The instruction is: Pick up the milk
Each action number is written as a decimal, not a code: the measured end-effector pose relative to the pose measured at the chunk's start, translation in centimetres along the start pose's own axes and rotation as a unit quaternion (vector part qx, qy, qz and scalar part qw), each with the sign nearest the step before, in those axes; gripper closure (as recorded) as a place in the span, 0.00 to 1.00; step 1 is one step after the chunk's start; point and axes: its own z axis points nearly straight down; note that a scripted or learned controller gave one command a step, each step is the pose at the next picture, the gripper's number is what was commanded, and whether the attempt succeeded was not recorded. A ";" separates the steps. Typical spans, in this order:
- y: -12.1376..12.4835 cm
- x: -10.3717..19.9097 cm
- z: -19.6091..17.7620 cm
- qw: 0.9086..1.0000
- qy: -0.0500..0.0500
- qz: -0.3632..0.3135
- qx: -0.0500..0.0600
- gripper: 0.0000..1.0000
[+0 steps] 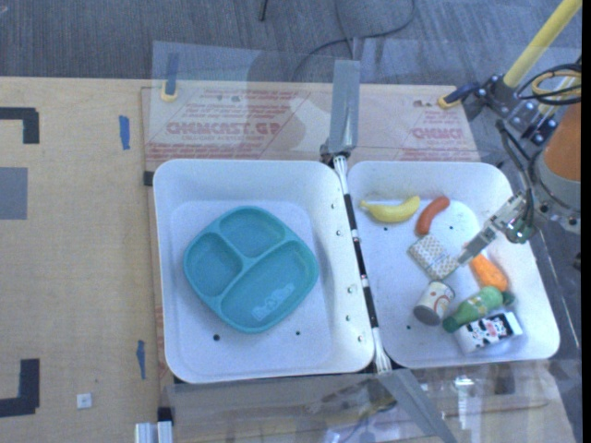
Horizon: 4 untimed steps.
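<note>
Gripper (473,244) hangs over the right bin (397,340), milk carton (490,330) lying at the near corner beside a green bottle (477,306), teal plate (250,268) in the left bin (185,192).

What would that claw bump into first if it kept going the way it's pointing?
Probably the checkered block. The claw slants down and to the picture's left, and its tip sits right beside that block. Height is hard to judge from above, so it might meet the white bin floor instead.
</note>
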 end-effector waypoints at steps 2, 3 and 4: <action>7.8 -1.3 8.9 0.996 0.000 0.093 0.000 0.00; 7.1 -4.4 9.1 0.989 -0.001 0.148 0.000 0.00; 8.1 -8.2 10.2 0.973 0.006 0.231 0.007 0.00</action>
